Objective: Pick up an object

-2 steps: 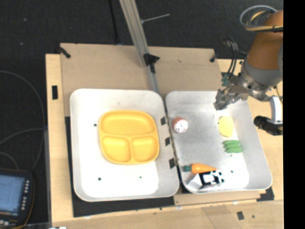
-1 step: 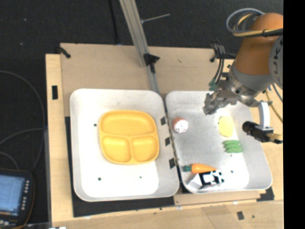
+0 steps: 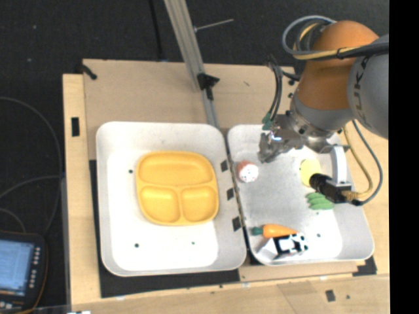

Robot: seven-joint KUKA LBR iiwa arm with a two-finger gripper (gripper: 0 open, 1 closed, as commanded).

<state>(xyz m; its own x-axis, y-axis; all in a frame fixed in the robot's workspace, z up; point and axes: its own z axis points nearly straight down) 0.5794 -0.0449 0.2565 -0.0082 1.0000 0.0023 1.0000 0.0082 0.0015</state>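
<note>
Hand hangs near right bin back-left rim, beside ball.

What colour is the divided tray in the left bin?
Yellow all over. The divided tray lies in the left bin, seen plainly in the camera view.

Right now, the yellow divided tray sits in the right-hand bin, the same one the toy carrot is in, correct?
Not quite. The camera view shows the yellow divided tray in the left bin, lying flat near its middle. The toy carrot is indeed in the right bin, near its front edge, so the two are in separate bins.
</note>
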